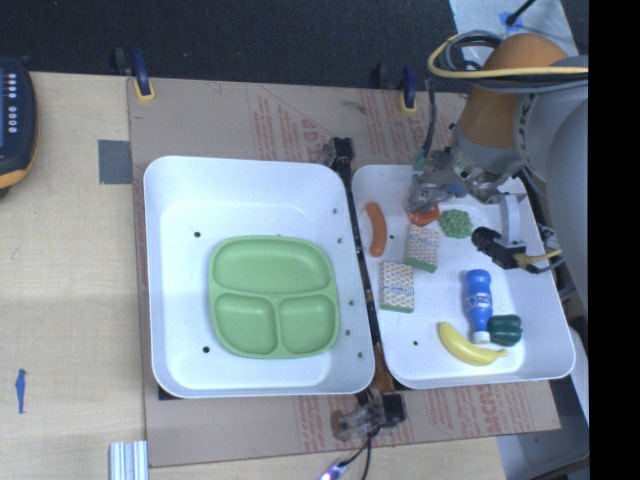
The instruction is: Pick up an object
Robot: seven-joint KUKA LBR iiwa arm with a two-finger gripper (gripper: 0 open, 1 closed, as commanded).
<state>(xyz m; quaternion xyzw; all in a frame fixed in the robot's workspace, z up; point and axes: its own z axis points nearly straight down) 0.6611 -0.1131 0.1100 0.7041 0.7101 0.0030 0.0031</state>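
Right bin [560, 363], near to far:
- Banana [470, 346] at 6 o'clock: light, smooth, curved; likely slips. Judged best taken across mid-body.
- Blue bottle [477, 298] just above banana, dark green block [505, 329] beside it: rigid, round, may roll.
- Two patterned sponge-like blocks [398, 286] [422, 248] centre-left: look soft, light, easy pinch across short sides.
- Sausage [376, 228] at 9 o'clock, near wall: awkward.
- Green tuft [456, 223], red item [424, 214] at 12 o'clock, under gripper [432, 193].

Gripper opening: cannot tell; no hold visible.

Left bin [170, 268]: green divided plate [272, 296].
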